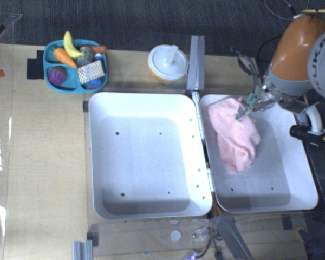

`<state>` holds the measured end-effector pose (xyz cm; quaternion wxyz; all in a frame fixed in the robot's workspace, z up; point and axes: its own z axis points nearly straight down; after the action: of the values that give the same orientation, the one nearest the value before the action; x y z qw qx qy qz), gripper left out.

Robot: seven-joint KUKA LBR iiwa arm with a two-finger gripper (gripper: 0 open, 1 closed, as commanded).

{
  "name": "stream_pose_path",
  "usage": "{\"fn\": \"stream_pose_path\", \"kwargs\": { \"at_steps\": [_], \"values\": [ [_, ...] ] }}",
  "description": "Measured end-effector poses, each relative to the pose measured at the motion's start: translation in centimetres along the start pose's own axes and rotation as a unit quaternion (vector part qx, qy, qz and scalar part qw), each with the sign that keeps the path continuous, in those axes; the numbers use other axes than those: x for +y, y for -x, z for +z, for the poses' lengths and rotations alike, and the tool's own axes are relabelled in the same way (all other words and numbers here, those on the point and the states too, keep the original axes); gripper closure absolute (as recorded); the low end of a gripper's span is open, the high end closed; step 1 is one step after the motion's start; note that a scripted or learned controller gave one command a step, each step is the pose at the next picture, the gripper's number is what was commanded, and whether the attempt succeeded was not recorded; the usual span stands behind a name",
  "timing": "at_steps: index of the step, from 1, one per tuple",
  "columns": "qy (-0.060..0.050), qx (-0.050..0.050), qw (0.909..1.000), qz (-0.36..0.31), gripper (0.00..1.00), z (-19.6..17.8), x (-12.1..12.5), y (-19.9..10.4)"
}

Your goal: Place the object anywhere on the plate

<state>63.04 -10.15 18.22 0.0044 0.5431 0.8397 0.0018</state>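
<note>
Here, the two-finger gripper [244,113] presses its tips into the upper edge of the crumpled pink cloth [235,135], apparently to pinch it. Whether it grips cannot be told. Far beyond sits the blue divided plate [47,69].

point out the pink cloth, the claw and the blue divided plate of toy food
pink crumpled cloth [235,137]: camera view, middle of the fabric
claw [242,114]: camera view, tip at the cloth's upper edge
blue divided plate [48,69]: camera view, left rim

pink cloth [235,134], crumpled, in right bin [292,191]
</note>
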Motion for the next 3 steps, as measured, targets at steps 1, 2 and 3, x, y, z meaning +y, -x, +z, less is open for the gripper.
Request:
{"fn": "stream_pose_path", "kwargs": {
  "at_steps": [1, 2, 3],
  "values": [
    [0.002, -0.001, 1.0, -0.004, 1.0, -4.5, 0.4, 0.0],
    [0.002, 0.0, 0.979, -0.204, 1.0, -4.3, 2.7, -3.7],
    [0.003, -0.001, 0.9183, -0.396, 1.0, -5.5, 5.4, -8.7]
  ]
}}
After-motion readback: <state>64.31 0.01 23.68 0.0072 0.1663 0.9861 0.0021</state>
